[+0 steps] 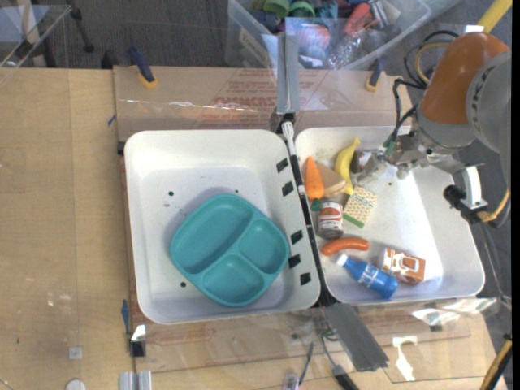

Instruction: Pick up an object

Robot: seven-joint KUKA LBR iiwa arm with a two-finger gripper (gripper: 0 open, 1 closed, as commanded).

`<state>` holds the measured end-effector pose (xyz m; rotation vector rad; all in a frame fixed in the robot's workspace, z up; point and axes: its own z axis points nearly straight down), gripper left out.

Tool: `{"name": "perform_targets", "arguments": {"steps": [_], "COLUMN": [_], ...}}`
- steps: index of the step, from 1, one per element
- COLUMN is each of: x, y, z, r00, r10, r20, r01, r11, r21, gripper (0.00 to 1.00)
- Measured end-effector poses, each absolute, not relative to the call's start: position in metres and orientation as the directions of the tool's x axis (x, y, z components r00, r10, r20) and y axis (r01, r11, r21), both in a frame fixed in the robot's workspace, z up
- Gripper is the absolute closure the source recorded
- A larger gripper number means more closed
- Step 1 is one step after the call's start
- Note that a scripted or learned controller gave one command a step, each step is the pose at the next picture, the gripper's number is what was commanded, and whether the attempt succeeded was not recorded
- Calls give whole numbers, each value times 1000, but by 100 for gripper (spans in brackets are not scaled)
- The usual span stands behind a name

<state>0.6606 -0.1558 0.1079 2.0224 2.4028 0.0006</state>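
Down at the front of the right bin lie a blue bottle and, just beside it, a small orange-and-white carton. Behind them come a red sausage, a small can and a speckled yellow packet. A carrot rests along the divider, and a banana curves near the bin's back wall. My fingers sit low over that back part, just beside the banana; from this angle I cannot tell how far apart they stand or whether anything is caught between them. My orange wrist band hangs above the right bin's back corner. Over in the left bin, a teal divided plate lies flat, well apart from me. Both bins rest on the counter.
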Motion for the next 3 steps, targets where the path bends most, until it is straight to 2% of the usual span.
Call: {"name": "perform_targets", "arguments": {"steps": [2,3], "x": [669,669], "y": [-98,-98], "z": [90,90], "r00": [-163,-163], "r10": [987,987], "r20": [-3,-3], "r01": [987,987], "r11": [163,163], "r21": [6,6], "gripper": [0,0]}}
